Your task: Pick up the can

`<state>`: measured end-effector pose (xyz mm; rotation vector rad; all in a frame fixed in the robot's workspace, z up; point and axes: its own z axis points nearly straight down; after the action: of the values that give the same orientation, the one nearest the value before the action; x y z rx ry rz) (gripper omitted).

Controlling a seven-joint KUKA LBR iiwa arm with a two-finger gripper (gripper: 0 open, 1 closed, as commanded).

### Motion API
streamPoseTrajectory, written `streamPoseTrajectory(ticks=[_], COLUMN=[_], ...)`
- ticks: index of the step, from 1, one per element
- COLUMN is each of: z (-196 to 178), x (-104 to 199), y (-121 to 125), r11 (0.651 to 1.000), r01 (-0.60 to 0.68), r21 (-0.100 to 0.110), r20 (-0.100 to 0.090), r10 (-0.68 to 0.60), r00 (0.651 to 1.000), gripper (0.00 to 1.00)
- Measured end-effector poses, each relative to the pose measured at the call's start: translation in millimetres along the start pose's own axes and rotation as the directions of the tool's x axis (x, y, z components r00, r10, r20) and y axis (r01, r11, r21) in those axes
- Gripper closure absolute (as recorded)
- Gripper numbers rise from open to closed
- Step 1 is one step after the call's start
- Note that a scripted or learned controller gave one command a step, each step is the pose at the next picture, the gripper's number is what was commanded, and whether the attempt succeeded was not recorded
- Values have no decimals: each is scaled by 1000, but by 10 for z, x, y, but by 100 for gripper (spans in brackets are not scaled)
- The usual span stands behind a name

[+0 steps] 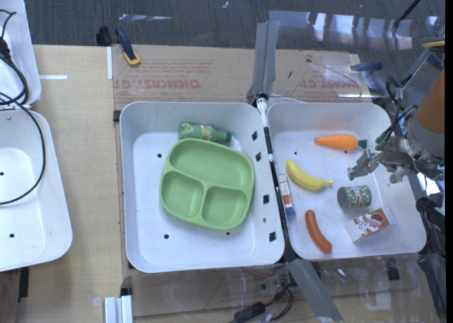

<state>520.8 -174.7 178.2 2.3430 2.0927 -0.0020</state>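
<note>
**Can at rest in the right bin, claw just above it**

The can (pixel 354 196) lies on its side on the floor of the right bin (pixel 403 244), toward the near right part, its green label facing up and one round end turned to the left. It is a small metal cylinder: judged stiff and not fragile, probably light to moderate in weight, with a smooth wall that may slip and a shape that may roll if nudged. The soundest hold is judged to be across the middle of the curved wall, with the fingers closing square to the long axis so the can cannot spin out.

A small carton (pixel 370 223) sits just beside the can on its near right. A sausage (pixel 318 230) lies to the near left, a banana (pixel 307 176) to the left, and a carrot (pixel 337 142) toward the far wall. A narrow tube (pixel 284 194) rests along the rim between the bins.

The claw (pixel 369 163) hangs just beyond the can, apart from it, its fingers spread and nothing between them. The arm (pixel 430 112) enters from the right.

The left bin (pixel 138 194) holds a green divided plate (pixel 208 183) and a green bottle (pixel 204 132) behind it. Both bins stand on the counter (pixel 78 81).
</note>
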Motion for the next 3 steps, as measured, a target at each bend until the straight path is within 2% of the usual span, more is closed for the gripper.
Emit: streamPoseTrajectory(ticks=[1, 2, 3], z=[871, 872, 874], x=[-234, 29, -200], y=[23, 227, -129], r11=[995, 974, 942], r01=[-105, -228, -335], r21=[3, 1, 5], r20=[-6, 0, -2], r10=[105, 228, 335], r00=[994, 974, 942], gripper=[0, 0, 0])
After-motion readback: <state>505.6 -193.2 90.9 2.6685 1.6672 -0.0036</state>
